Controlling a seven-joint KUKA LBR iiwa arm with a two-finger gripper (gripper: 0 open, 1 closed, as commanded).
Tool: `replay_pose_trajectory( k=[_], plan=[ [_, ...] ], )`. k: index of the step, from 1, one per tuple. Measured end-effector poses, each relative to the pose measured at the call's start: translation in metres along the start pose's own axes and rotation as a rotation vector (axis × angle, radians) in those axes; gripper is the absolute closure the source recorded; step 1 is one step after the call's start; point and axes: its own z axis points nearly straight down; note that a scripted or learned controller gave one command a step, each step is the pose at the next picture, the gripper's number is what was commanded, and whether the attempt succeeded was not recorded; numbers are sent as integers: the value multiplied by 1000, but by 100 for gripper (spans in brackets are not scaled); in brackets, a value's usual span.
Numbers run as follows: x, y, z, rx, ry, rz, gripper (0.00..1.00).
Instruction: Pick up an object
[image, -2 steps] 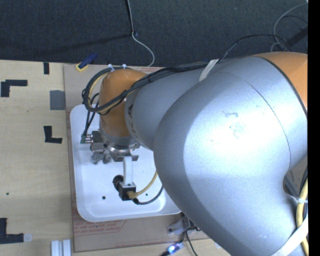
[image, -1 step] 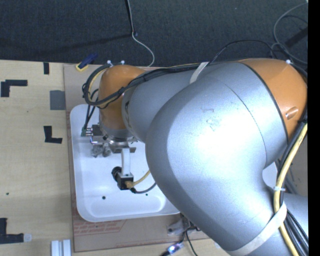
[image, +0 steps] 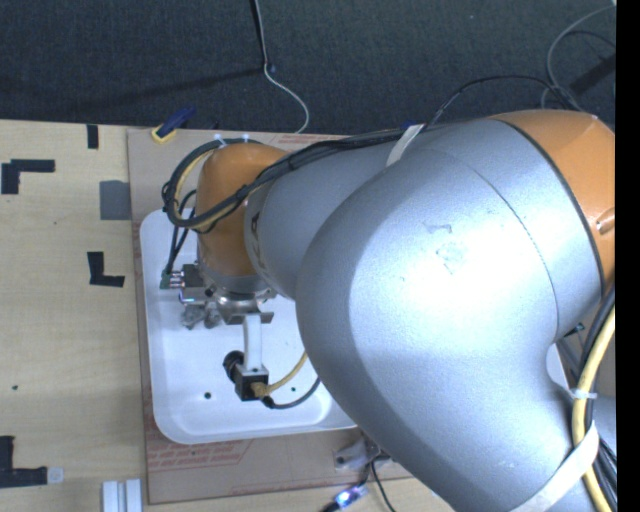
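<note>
Object to pick could not be identified; a tiny dark speck (image: 207, 395) lay on the shallow white bin (image: 168, 368) floor just below the grey two-finger gripper (image: 203, 310). Whether that gripper was open, closed or holding anything could not be told.

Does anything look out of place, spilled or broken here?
Nothing stands out. The tool hangs over the white bin, with no spill or damage on its visible floor. The arm hides much of the bench.

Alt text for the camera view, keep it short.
A grey KUKA arm with an orange band reaches in from the right, its end effector over a shallow white bin on a wooden bench. Black tape marks lie on the bench left of the bin.
</note>
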Motion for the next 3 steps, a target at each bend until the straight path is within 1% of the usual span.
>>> replay_pose_trajectory(
  k=[1, 2, 3],
  plan=[
    [0, 33, 3, -3, 1, 0, 100],
    [1, 28, -196, -20, 8, -1, 100],
    [0, -66, -106, 11, -4, 0, 100]
  ],
)
